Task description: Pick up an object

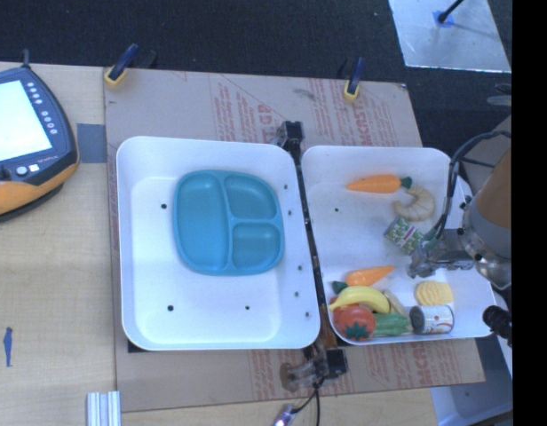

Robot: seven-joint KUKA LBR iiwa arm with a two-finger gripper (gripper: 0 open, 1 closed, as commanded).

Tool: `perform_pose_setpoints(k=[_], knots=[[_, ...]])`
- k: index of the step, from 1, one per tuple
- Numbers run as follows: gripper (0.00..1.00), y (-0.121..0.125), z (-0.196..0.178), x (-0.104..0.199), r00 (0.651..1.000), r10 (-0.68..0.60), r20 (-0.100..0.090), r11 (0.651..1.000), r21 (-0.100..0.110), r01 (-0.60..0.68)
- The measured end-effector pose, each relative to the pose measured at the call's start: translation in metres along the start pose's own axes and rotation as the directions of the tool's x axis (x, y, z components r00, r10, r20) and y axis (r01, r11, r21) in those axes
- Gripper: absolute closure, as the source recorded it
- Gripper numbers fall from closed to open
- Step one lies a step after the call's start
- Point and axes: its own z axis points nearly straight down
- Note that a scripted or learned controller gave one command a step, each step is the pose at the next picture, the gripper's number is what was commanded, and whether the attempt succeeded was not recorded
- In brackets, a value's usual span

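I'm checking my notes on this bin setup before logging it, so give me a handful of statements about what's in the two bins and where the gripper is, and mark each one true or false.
1. The blue divided plate lies in the left bin. True.
2. The gripper is over the left bin. False: it is over the right bin, near its right side.
3. A carrot lies near the right bin's far edge. True.
4. The banana sits on the blue divided plate. False: it is in the right bin, near the front.
5. The tomato lies at the right bin's near edge. True.
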Motion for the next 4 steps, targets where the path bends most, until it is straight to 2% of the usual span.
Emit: perform_pose_setpoints(k=[1, 2, 3, 4], knots=[[0.00, 0.000, 0.000, 0.000, 1.000, 0.000, 0.000, 1.000, 0.000, 0.000], [0.00, 0.001, 0.073, -0.054, 1.000, 0.001, 0.006, 1.000, -0.008, -0.001], [1.00, 0.000, 0.065, -0.053, 1.000, -0.001, 0.002, 1.000, -0.002, 0.001], [1.00, 0.000, 0.000, 0.009, 1.000, -0.001, 0.001, 1.000, -0.002, 0.001]])
